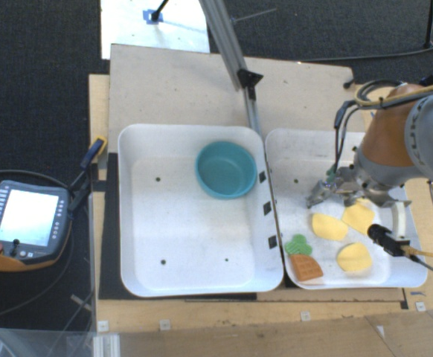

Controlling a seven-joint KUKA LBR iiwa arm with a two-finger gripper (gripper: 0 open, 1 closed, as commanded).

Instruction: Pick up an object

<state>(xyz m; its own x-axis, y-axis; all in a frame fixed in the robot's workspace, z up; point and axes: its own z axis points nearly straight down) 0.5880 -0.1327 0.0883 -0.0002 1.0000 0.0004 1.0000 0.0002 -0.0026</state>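
Down in the right bin (291,162), the gripper (322,193) sits low over the white floor, in the upper middle part of the bin, with the grey arm (417,140) and its orange band (384,136) reaching in from the right. Whether the fingers are spread or clenched I cannot tell at this slant, and nothing shows between them.

Just below and to the right of the gripper lie three yellow pieces: one yellow piece (329,227) nearest the fingers, a second (358,216) beside it to the right, partly under the wrist, and a third (354,258) lower down near the bin's front edge. Close to the front left corner of this bin sit a small green piece (299,244) and, touching it from below, an orange wedge (306,267). None of these is touched by the gripper as far as the view shows.

The left bin (149,222) holds a teal bowl (226,169), upright, near its back right corner. Both bins stand side by side on the tabletop (172,88). To the left, off the tabletop, lies a handheld control pad (24,222) with a lit screen.
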